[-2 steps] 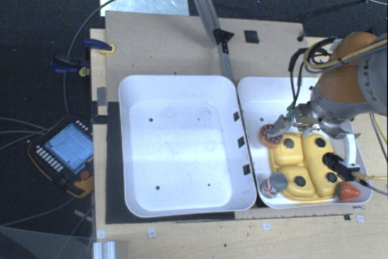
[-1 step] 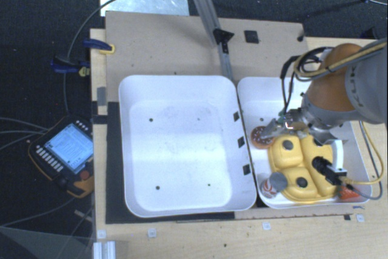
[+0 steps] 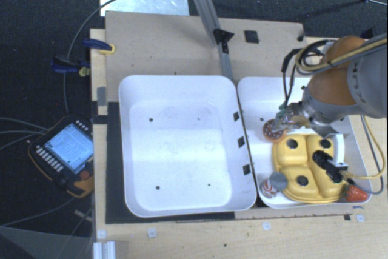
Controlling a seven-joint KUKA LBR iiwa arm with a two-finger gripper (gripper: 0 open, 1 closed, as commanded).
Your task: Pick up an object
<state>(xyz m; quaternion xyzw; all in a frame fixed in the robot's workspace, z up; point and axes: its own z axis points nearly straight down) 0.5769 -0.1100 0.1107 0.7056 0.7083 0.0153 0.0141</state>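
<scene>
Your gripper (image 3: 282,122) hangs in the right bin (image 3: 256,91), just beside the small round disc (image 3: 271,130) (open or closed, I cannot tell). Centre over the disc before descending, keeping clear of the yellow moulded piece (image 3: 298,174).

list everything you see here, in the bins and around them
bins: 2, white, side by side on bench
yellow block: 1, yellow, right bin, near side
round thing: 1, pink-brown, right bin, by the tool
disc: 1, grey, right bin, near left corner
red thing: 1, red, right bin, near right corner
pendant: 1, orange-black, left of bench
clamps: 2, blue, bench's left edge
arm: 1, grey and orange, over right bin
tool: 1, grey, over the round thing
</scene>
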